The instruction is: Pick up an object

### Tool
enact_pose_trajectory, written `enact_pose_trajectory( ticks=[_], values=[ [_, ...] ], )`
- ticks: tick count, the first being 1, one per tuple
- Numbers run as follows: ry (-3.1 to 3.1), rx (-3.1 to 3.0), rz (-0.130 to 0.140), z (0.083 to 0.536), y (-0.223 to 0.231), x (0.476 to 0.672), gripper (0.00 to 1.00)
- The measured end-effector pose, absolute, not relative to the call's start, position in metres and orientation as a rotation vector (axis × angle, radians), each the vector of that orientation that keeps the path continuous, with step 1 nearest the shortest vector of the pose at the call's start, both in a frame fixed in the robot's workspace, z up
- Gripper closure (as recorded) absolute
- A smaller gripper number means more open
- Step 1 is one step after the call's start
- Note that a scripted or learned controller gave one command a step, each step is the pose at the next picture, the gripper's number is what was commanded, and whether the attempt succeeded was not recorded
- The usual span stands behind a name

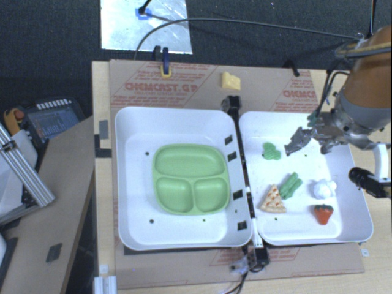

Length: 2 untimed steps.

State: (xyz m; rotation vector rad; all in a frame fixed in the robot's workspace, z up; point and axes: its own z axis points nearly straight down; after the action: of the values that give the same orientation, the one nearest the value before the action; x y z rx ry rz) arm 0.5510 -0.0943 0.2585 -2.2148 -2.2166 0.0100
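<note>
The pincer (298,142) hangs over the right bin (361,225), in its upper half, with nothing between its dark fingers; whether they stand spread or closed I cannot tell from this slant. Nearest to it, just toward seven o'clock, lies a small green broccoli-like piece (271,151) — the likeliest thing to be picked. It looks like a light toy food, probably hard plastic or rubber, lumpy and rounded, so it may roll or squirt out of a pinch; taking it across its widest middle, fingers coming straight down, seems the safest hold. The other pieces in that bin lie toward the lower half: a green bean-like bundle (290,185) near the centre, a pizza slice (273,200) just beside it at seven o'clock, a white rounded piece (321,189) toward four o'clock, and a red strawberry (323,214) just below that. The slice is flat and would be hard to get fingers under; the strawberry and the white piece are plump and easier to clamp. The left bin (131,225) holds a pale green divided plate (188,179) with three compartments, nothing in any of them. A yellow block (231,81) sits on the table beyond the bins, at twelve o'clock — well apart from the arm.
</note>
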Motion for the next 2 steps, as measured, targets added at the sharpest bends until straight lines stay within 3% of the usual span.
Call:
enact_pose_trajectory(
  ticks=[1,2],
  values=[
    [-2.226,-2.219,-0.002,0.265,-0.094,0.553,0.0],
    [-2.222,-2.221,0.0,0.219,-0.102,0.557,0.0]
  ],
)
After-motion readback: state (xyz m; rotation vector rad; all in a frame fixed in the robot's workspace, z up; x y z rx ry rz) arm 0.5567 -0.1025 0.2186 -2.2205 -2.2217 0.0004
